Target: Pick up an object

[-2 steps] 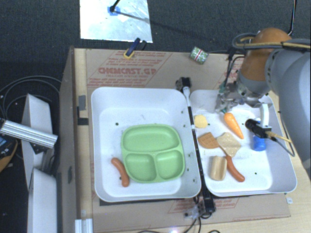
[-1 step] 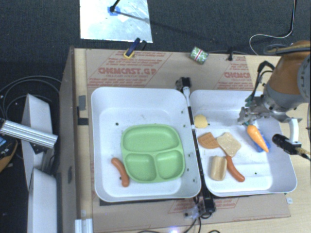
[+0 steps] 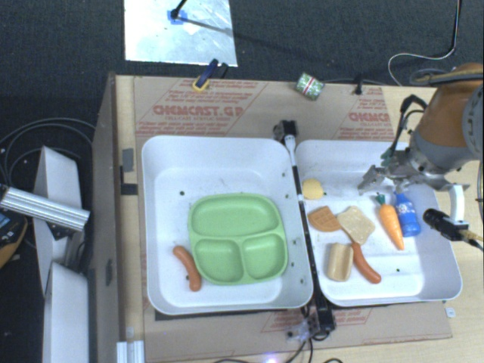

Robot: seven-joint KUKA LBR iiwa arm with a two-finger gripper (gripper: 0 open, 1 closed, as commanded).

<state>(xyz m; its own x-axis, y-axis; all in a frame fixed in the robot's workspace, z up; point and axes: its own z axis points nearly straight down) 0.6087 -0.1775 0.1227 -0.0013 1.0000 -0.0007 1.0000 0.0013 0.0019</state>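
- Gripper (image 3: 376,181) sits over the right bin (image 3: 439,278), at about 1 o'clock within it; its grey fingers (image 3: 370,178) spread leftward with nothing between them, released.
- Arm (image 3: 446,138) enters from 3 o'clock, its orange band just above the wrist.
- Carrot (image 3: 390,225) lies just below the gripper, long axis running from 11 to 5 o'clock, narrow tip toward 5.
- Blue bottle (image 3: 406,215) lies just beside the carrot at its 3 o'clock side, roughly parallel to it.
- Right bin also holds a yellow ball (image 3: 312,189) near its left wall, a brown slice (image 3: 325,218) below that, toast (image 3: 356,224) touching the slice's right side, a bread roll (image 3: 339,262) at 6 o'clock, and a red sausage (image 3: 365,264) slanting from 11 to 5 o'clock next to the roll.
- Left bin (image 3: 166,172) holds a green tray (image 3: 238,238) with three compartments, each bare.
- Second sausage (image 3: 187,268) lies at the tray's 8 o'clock, just beside it, on the bin floor.
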